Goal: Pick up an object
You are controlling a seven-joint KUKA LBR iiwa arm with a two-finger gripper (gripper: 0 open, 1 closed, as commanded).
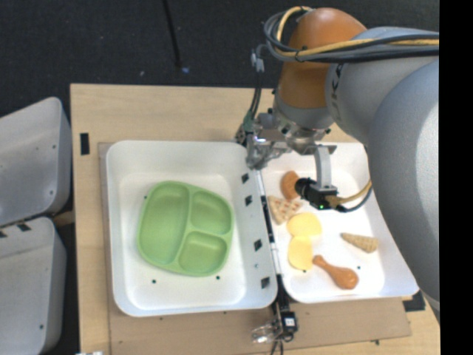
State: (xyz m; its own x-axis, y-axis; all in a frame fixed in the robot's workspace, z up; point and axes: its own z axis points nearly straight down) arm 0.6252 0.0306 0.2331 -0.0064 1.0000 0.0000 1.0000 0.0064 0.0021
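A pale wooden bench [89,117], seen from above at a slant, carries two shallow white bins side by side.

Nearest the viewer in the right bin [369,291] lies a toy drumstick [336,271], orange-brown, with its thin end pointing left. Just beyond that thin end is the near yellow piece [300,254], flat and rounded. The far yellow piece [304,225] touches it from behind. To their right, apart from them and near the bin's right side, lies a small tan cone [360,242] with its tip pointing left. Just left of the far yellow piece, against the bin's left wall, is a tan waffle wedge [281,209]. Beyond the wedge sits a small brown lump [288,184]; what it is cannot be made out.

The left bin [118,272] holds one thing, a green divided plate [185,228] with three sections, lying flat near the middle.

Farther back, the gripper [257,152] is at the far end of the wall where the two bins meet, just left of and beyond the brown lump. Whether it is apart or together cannot be told from this angle, and nothing can be seen held in it. All the pieces rest on the bin floors.

Above the gripper rises the arm's orange band [318,50], and the grey arm [392,95] sweeps in from the right, covering the far right corner of the right bin.
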